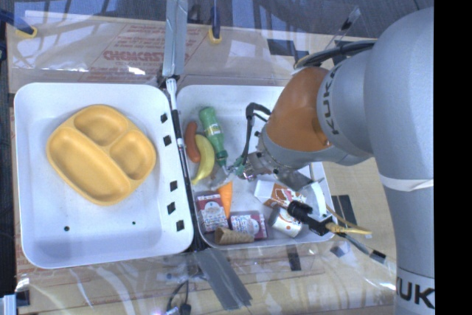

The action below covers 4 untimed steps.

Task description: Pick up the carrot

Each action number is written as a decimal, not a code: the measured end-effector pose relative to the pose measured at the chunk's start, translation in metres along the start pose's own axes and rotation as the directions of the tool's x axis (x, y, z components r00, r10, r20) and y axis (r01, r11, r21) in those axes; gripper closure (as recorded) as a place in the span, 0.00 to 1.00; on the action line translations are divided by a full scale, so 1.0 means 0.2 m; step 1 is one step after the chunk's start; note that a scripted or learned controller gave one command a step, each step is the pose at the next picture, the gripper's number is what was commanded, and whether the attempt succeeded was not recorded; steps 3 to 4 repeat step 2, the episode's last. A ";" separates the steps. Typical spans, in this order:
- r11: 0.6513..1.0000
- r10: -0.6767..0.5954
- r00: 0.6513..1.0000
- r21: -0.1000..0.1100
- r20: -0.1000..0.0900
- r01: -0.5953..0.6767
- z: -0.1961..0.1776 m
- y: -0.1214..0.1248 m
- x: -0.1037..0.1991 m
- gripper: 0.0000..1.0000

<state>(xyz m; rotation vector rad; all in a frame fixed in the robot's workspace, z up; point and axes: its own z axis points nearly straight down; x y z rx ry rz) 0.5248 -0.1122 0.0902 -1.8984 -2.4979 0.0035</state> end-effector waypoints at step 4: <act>1.000 0.006 1.000 -0.002 0.001 -0.006 -0.50 -0.15 0.35 1.00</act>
